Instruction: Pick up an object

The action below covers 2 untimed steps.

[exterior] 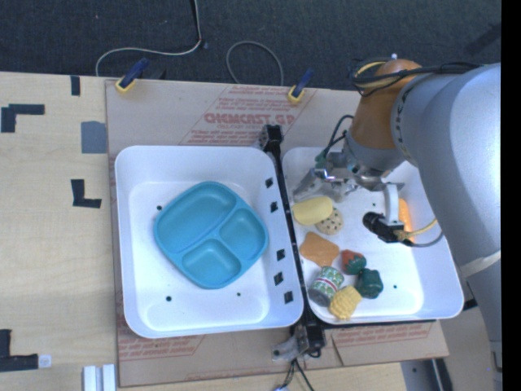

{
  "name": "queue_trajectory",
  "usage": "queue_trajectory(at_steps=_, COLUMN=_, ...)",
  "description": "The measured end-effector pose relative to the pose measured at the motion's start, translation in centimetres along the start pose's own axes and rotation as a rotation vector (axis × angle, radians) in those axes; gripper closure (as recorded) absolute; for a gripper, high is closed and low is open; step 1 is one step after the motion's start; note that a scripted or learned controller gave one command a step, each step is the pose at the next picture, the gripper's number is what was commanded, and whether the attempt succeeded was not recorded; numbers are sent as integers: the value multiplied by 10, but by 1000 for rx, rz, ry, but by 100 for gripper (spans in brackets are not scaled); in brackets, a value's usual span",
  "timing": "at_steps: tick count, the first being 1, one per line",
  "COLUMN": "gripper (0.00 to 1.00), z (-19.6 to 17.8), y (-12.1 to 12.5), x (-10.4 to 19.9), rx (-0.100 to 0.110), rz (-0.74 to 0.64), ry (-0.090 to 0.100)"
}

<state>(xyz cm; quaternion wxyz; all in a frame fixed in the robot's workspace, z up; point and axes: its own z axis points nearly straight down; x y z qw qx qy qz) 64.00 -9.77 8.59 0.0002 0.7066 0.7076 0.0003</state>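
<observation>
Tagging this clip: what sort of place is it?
Likely a robot-grasping lab bench: two white bins on a clamped cardboard sheet, toy food such as a corn cob, and loose cables behind.

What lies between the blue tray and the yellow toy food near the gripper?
In the camera view, between the blue tray and the yellow toy food lie bare white bin floor and the black divider where both bins meet.

The two shallow white bins [130, 218] look like smooth, slightly glossy plastic. The blue divided tray [212, 233] is matt plastic. Brown printed cardboard [236, 116] lies under them on a pale wood-look table [49, 243]. The grey arm casing [456, 153] has a satin sheen.
</observation>
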Motion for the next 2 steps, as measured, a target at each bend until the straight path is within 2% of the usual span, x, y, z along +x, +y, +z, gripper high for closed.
queue_trajectory(at_steps=2, gripper=0, z=0, y=0, x=3, rx=-3, rz=0, ry=-3)
